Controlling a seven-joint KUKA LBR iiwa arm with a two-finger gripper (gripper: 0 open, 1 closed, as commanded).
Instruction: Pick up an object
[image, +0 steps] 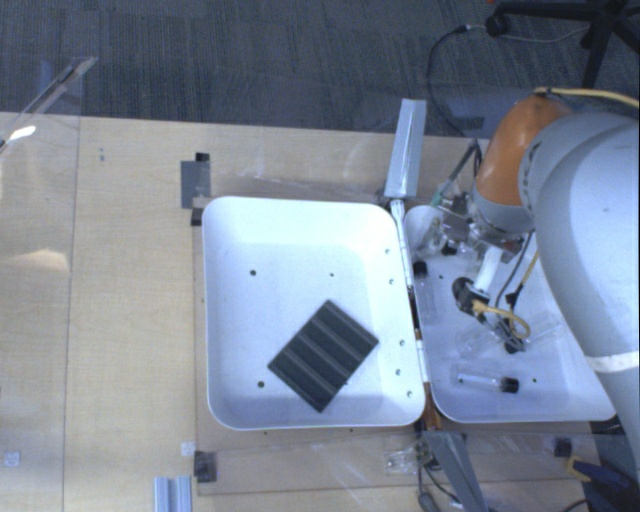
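Reaching: the arm (570, 230) comes in from the right over the right bin (560, 405).
Gripper (448, 232): low by that bin's upper left corner; finger state cannot be told.
Ribbed dark slab (324, 355): flat in the left bin (235, 300).
Syringe (486, 381): in the right bin.

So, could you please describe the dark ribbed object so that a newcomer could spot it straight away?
Look at the left bin of the two white bins on the wooden bench. In its lower middle lies the dark ribbed slab, a flat rectangle turned at a slant. Its lengthwise grooves and near-black colour set it apart from the small clear items in the right bin.
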